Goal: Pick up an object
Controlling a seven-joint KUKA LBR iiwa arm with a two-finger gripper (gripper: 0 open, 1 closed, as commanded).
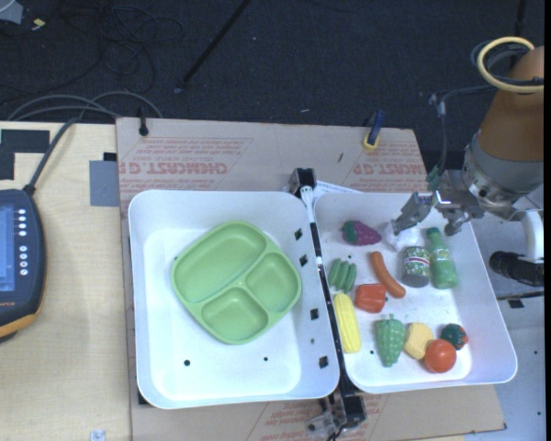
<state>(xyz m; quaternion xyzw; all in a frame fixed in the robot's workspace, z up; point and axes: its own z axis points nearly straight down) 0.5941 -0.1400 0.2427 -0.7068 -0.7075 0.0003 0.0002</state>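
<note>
Toy food fills the right white bin (496, 356), beside the left bin holding a green, glossy sectioned plate (236, 282). Near the gripper, a green plastic bottle (441, 258) lies with its long axis running up and down the view, cap toward the gripper. Just left of it sits a small round jar (415, 265), then an orange carrot (387, 274) lying slantwise. Above the bottle's cap, the gripper (434, 211) hangs with fingers spread, holding nothing.
</note>
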